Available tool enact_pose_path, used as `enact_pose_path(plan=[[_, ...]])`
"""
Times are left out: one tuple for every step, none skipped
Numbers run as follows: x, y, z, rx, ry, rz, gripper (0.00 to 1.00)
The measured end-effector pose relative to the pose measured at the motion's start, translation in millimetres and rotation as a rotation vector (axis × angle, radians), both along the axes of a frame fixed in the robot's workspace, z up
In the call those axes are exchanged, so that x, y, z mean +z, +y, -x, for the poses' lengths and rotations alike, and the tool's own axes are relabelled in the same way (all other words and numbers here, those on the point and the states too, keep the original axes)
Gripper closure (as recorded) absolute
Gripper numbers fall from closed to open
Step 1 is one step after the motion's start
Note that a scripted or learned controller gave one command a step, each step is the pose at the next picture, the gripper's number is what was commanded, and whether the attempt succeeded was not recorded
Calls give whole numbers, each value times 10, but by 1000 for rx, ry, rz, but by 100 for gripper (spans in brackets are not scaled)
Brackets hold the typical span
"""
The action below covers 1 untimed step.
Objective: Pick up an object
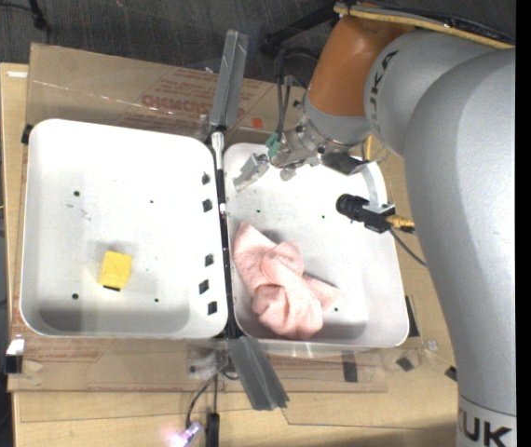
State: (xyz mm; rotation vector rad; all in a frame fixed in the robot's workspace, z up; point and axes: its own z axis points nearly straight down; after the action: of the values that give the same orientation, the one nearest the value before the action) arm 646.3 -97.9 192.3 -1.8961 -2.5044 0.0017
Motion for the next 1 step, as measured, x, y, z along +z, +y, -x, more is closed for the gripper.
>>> enact_pose_path(plan=[[-1012, -286, 220, 50, 4, 3, 0]])
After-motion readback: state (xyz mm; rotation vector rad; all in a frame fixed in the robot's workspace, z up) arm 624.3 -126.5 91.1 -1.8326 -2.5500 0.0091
